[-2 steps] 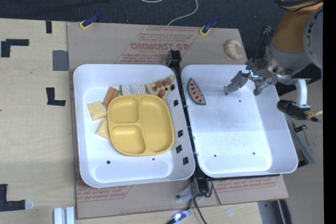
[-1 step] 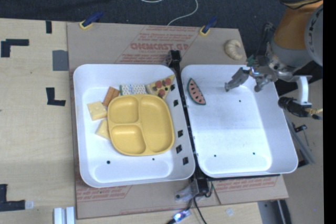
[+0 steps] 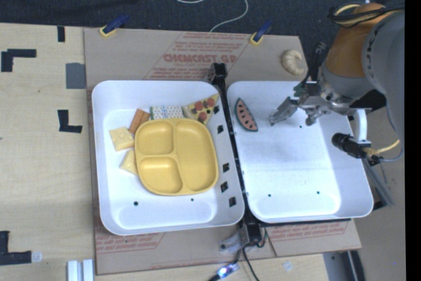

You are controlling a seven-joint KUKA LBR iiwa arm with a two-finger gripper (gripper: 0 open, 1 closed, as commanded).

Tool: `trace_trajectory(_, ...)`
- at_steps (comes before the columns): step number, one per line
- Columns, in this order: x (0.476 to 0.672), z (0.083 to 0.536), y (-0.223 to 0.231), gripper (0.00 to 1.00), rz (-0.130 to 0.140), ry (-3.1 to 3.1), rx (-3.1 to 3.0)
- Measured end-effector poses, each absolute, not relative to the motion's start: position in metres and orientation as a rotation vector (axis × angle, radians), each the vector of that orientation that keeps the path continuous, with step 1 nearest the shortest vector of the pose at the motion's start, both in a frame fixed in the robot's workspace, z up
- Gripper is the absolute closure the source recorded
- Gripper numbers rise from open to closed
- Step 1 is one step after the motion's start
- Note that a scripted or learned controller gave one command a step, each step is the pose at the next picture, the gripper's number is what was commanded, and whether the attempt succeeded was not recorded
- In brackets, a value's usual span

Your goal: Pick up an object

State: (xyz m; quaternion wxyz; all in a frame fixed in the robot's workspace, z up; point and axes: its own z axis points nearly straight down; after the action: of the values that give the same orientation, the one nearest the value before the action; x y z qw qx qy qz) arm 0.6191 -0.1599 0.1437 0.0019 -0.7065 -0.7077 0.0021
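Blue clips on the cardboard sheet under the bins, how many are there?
2. One blue clip sits at the cardboard sheet's far left corner, the other blue clip on its far edge toward the right bin. More could be hidden under the bins or arm.

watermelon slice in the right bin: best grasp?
Come straight down and pinch the watermelon slice across its narrow width, mid-length. It lies flat, long axis running up-down in the camera view, near the right bin's left wall, so a side approach looks blocked. The end effector sits to its right.
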Motion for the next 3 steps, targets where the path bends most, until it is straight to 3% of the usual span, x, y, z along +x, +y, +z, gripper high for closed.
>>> trace_trajectory(1, 0.617, 0.089, -0.159, 0.0, 0.008, -2.22, -2.216)
trace_trajectory(2, 0.619, 0.103, -0.158, 1.0, 0.003, -2.223, -2.217)
trace_trajectory(3, 0.61, 0.154, -0.162, 1.0, -0.002, -2.222, -2.222)
